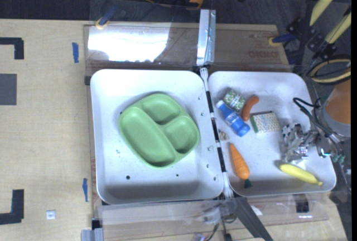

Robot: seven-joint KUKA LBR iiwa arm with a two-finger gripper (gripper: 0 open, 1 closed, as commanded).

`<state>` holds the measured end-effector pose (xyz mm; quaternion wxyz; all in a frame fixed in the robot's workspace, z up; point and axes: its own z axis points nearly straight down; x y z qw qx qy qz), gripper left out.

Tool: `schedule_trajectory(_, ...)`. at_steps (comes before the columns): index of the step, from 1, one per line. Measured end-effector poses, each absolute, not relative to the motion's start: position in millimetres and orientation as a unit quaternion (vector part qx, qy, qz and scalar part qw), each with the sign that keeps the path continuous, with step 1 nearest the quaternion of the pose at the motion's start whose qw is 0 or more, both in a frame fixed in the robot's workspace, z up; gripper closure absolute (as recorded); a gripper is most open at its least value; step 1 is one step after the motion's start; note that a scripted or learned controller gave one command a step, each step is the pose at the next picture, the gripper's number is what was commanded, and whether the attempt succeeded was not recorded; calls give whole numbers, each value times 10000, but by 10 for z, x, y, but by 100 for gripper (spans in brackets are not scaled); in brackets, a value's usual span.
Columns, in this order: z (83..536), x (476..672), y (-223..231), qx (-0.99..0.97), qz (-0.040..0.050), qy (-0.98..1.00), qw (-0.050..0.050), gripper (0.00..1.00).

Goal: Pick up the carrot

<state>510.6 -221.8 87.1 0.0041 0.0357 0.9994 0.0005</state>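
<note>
Orange tapered carrot: flat on the right white bin floor, near its left wall, stem end toward the front.
Metal two-finger gripper: low over the right side, just above the yellow banana; finger spread impossible to tell.
Green divided plate: in the left white bin.

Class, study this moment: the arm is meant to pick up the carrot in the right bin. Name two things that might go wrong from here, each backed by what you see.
1. The claw sits nearer the banana than the carrot, so it might close on the wrong item.
2. The carrot lies close to the right bin's left wall, by the divider; a finger may strike that wall and the grasp could slip.
</note>
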Motion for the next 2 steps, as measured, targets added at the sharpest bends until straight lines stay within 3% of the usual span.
schedule_trajectory(1, 1623, 4808, -2189, 1416, 0, 9899, 24, 100)
schedule_trajectory(2, 1131, 4933, -2206, 926, 3, 9957, 19, 100)
